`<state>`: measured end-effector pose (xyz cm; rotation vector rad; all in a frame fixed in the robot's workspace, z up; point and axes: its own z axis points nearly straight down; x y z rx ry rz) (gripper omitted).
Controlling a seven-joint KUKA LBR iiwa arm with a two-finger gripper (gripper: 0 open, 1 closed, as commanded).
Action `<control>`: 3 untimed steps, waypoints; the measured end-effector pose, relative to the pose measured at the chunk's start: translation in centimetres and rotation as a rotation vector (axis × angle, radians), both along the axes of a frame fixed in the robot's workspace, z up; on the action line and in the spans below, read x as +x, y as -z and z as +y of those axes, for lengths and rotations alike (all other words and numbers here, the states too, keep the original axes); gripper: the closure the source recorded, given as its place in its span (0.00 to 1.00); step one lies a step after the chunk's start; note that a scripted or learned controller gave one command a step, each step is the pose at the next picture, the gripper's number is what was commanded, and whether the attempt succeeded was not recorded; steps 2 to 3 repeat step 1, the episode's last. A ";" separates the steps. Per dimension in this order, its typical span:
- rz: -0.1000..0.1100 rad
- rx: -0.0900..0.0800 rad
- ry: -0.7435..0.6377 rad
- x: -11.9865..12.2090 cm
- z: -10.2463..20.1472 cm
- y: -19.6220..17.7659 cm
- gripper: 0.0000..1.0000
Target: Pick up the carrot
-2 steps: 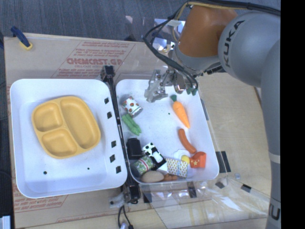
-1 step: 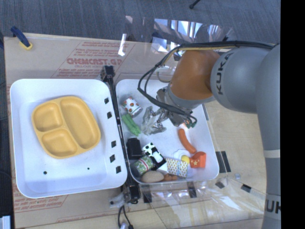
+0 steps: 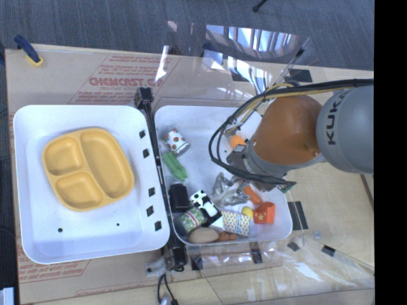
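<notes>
1. Orange and smooth, the carrot (image 3: 253, 194) lies in the right bin (image 3: 191, 116), a short tapered piece just right of the gripper (image 3: 227, 189) and partly under the arm (image 3: 299, 132).
2. We see the gripper's pale metal fingers low over the bin floor, but we cannot tell whether they are spread or closed, and nothing shows between them.
3. We see a glossy orange band on the arm above the wrist, a matte grey link to its right, and black cables looping over it.
4. Near the carrot we see a boxy red-orange block (image 3: 264, 213) and a small patterned carton (image 3: 235, 222).
5. Along the near wall lie a rounded tan potato shape (image 3: 203, 235) and a green-labelled can (image 3: 191, 220) beside a black-and-white cow toy (image 3: 203, 202).
6. Farther left we see a slim green pod (image 3: 174, 165) and a small printed can (image 3: 176, 141).
7. In the left bin (image 3: 38, 234) rests a yellow plastic tray (image 3: 87, 168) with three rounded sections.
</notes>
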<state>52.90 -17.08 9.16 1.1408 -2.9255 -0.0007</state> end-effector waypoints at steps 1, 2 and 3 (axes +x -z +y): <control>-0.012 -0.004 -0.406 5.4 -2.1 -12.9 1.00; -0.012 -0.004 -0.406 5.4 -2.1 -12.9 1.00; -0.012 -0.004 -0.406 5.4 -2.1 -12.9 1.00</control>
